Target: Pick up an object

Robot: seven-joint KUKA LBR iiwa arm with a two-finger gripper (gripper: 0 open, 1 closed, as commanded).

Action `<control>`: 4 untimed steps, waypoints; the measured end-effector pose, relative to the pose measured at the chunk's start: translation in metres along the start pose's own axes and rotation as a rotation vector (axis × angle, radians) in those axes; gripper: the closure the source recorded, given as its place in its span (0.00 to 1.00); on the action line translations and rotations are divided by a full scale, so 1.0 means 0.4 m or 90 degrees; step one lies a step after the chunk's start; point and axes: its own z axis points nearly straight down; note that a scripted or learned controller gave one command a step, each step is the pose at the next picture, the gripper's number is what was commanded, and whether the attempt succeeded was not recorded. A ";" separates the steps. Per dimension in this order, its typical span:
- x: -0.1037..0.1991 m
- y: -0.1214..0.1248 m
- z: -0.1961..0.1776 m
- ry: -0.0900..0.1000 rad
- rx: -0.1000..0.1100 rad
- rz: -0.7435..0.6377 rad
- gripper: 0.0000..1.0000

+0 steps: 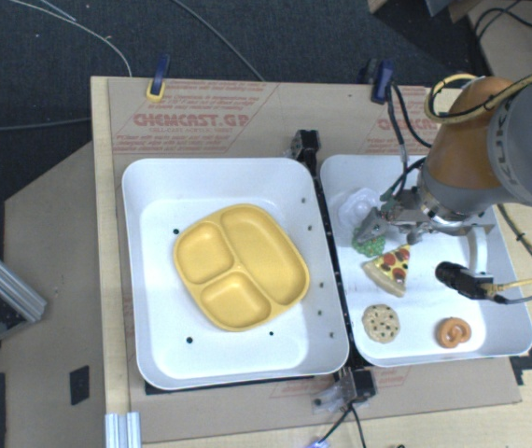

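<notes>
Nearest, a round speckled cookie [380, 323]; my claw [375, 229] hovers just above the green leafy piece [370, 246], grip state unclear.

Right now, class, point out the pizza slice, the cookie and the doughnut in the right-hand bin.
pizza slice [388, 270], camera view, on its topping.
cookie [380, 323], camera view, on its middle.
doughnut [453, 332], camera view, on its ring.
</notes>
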 end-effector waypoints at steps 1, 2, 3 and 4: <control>0.001 0.003 -0.032 0.000 -0.004 0.000 1.00; 0.004 0.010 -0.193 -0.002 -0.008 -0.001 1.00; 0.020 0.014 -0.306 -0.002 -0.008 -0.001 1.00; 0.019 0.016 -0.440 -0.002 -0.008 -0.001 1.00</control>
